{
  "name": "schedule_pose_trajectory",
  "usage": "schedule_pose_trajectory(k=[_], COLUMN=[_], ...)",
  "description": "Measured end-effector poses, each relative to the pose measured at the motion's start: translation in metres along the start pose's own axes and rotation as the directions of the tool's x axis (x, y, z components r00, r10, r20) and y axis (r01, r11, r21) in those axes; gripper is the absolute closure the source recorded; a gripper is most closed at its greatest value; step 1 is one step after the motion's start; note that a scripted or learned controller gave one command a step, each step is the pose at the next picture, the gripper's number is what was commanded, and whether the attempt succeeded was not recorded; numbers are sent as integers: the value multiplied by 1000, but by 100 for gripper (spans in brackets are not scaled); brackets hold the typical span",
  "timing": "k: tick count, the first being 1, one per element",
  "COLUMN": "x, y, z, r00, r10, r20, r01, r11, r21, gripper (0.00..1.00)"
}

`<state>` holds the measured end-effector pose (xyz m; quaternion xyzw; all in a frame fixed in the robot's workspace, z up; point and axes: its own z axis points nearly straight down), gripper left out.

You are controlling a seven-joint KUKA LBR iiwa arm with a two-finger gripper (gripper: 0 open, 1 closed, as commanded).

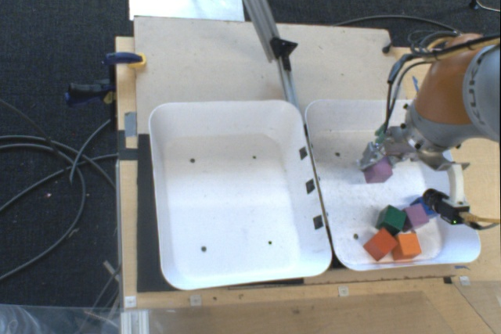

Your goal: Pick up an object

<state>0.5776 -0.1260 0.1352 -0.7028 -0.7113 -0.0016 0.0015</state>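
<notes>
My gripper [374, 159] hangs low over the middle of the right bin [344, 129], at the end of the grey arm with the orange band. A light purple block [380, 171] sits right at the gripper's tip, partly covered by it. I cannot tell whether the block is gripped or resting on the bin floor. Near the bin's front right corner lies a cluster of blocks: a green one [391, 218], a purple one [416, 213], a blue one [430, 205], a red one [380, 244] and an orange one [407, 246].
The left bin [227, 192] stands beside the right one, their rims touching. A slanted metal pole [258, 4] comes down from the top to the bins' shared back corner. Cables run off the arm's wrist at the right.
</notes>
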Motion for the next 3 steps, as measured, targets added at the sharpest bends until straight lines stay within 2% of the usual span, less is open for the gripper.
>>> schedule_pose_trajectory(k=[1,2,3], x=[-47,72,62], y=[46,76,101], z=[-25,-56,-95], r00=[1000,1000,1000], r10=[8,-2,5], r20=[8,0,5], r01=[-8,2,-5], r11=[1000,1000,1000], r21=[-8,-5,-7], gripper=[100,100,100])
